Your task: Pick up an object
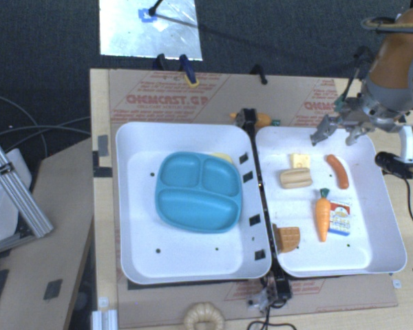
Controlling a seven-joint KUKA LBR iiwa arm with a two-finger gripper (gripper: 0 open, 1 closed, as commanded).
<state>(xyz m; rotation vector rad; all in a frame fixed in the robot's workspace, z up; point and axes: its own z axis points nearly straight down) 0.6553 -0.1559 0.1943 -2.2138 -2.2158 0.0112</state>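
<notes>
My pincer hangs over the far edge of the right bin, at about one o'clock from that bin's middle, its two fingers spread apart with nothing between them. Below it, toward seven o'clock, lie a small yellow cheese block and, just beside that, a tan bread roll. A red sausage lies at about six o'clock from my fingers. Further down sit an orange carrot touching a small printed carton, and a brown waffle at the bin's near left corner. The left bin holds a blue divided plate on the table.
</notes>
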